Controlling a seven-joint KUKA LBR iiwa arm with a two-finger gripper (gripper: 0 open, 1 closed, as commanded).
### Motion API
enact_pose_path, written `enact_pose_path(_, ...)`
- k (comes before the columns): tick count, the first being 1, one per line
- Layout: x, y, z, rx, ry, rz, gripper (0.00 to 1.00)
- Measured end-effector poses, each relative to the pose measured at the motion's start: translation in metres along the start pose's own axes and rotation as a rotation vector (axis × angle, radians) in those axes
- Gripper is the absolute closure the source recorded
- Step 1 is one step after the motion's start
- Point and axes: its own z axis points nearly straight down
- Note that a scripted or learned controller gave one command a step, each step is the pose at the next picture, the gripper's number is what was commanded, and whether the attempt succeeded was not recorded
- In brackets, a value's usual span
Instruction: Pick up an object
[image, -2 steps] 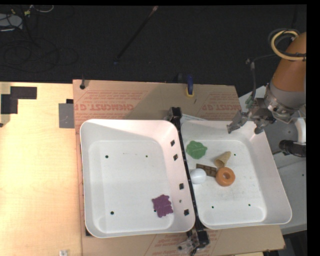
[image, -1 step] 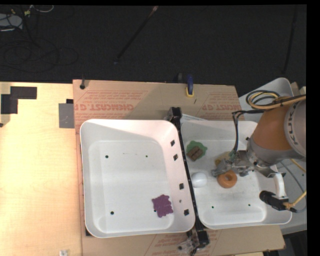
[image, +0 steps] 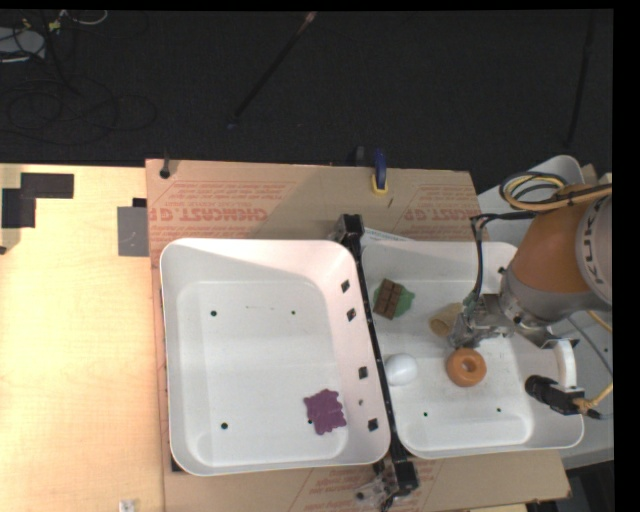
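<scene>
Nearest the camera, at the near edge of the scene, a dark clamp (image: 392, 480) is sitting where the 2 white bins are meeting. Both bins are resting side by side on brown cardboard (image: 300, 200) printed with red lettering, which is lying on the pale wooden tabletop (image: 70, 350).

Inside the left bin (image: 200, 270), a purple crumpled object (image: 325, 410) is lying toward the near right corner, well apart from everything else.

Inside the right bin (image: 480, 430), 4 things are showing. A white ball (image: 401, 369) is sitting just beside the dividing wall. A brown and green block (image: 392, 298) is lying farther back, near the same wall. An orange ring (image: 466, 367) is lying near the middle of the bin floor, and a tan object (image: 445, 323) is resting just beyond it, to the left of the gripper.

From the right, the grey arm with its orange band (image: 555, 250) is reaching over the right bin. The gripper (image: 472, 332) is hanging just above and behind the orange ring, between the ring and the tan object. Whether the fingers are spread or pressed together is something I cannot tell, since the wrist is hiding them from this angle, and nothing is visibly sitting between them.

A blue and yellow clip (image: 380, 172) is standing at the far edge of the cardboard.
</scene>
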Motion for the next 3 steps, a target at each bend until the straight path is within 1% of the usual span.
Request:
enact_pose_path(1, -0.002, -0.001, -0.009, 0.002, 0.000, 0.006, 1.00)
enact_pose_path(2, -0.044, -0.089, 0.009, -0.003, -0.001, -0.001, 1.00)
enact_pose_path(3, -0.044, -0.079, -0.096, -0.012, -0.005, -0.007, 1.00)
